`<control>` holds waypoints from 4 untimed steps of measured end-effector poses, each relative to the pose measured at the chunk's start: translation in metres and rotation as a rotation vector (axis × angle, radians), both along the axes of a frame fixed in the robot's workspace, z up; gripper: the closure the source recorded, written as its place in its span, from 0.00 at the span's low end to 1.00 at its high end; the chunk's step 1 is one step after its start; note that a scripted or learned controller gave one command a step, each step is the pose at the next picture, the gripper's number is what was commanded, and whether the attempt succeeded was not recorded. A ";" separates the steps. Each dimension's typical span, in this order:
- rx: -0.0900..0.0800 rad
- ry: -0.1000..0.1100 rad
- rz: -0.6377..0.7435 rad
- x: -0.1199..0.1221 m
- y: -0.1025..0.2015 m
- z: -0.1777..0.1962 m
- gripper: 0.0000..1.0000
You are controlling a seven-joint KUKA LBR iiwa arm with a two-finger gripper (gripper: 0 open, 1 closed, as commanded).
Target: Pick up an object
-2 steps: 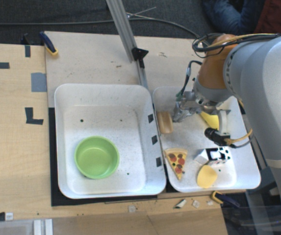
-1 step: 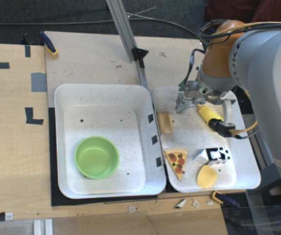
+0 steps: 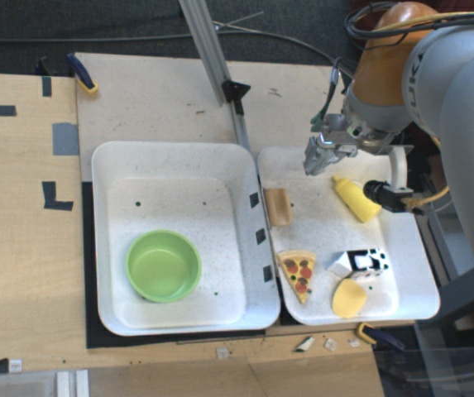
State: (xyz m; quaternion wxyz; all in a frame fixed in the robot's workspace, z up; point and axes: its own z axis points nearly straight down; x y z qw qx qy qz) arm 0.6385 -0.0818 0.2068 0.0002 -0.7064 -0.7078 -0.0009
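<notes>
at the near edge of the wooden surface (image 3: 21, 246) lie small white scraps (image 3: 304, 344) and a yellow-tipped clamp (image 3: 369, 334) at about 5 o'clock. just beyond sit the two white bins, touching side by side. the left bin (image 3: 104, 172) holds a green bowl (image 3: 164, 265), upright, toward its 7 o'clock corner. the right bin (image 3: 414, 300) holds, nearest, a round yellow piece (image 3: 350, 299) with a black-and-white item (image 3: 362, 262) just beside it, and a toy pizza slice (image 3: 297, 274) at the bin's 7 o'clock. farther in, a brown block (image 3: 277, 206) lies by the bin's left wall, and a yellow bottle-shaped toy (image 3: 356, 198) lies tilted at about 2 o'clock. the claw (image 3: 318, 160) hangs over the bin's far edge at 12 o'clock, near the yellow toy but apart from it; whether its tips are apart or together i cannot tell, and nothing shows between them. grey tape marks (image 3: 64, 139) dot the surface at 9 o'clock. a metal pole (image 3: 208, 44) rises at 12 o'clock, a second clamp (image 3: 82, 73) sits at 11 o'clock, and past the surface lies dark floor (image 3: 96, 7) with a cable (image 3: 286, 44).
</notes>
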 end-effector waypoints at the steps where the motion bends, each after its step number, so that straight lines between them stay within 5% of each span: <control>1: 0.000 0.001 0.000 0.000 0.001 0.053 1.00; 4: 0.000 0.011 0.004 -0.080 0.152 0.032 1.00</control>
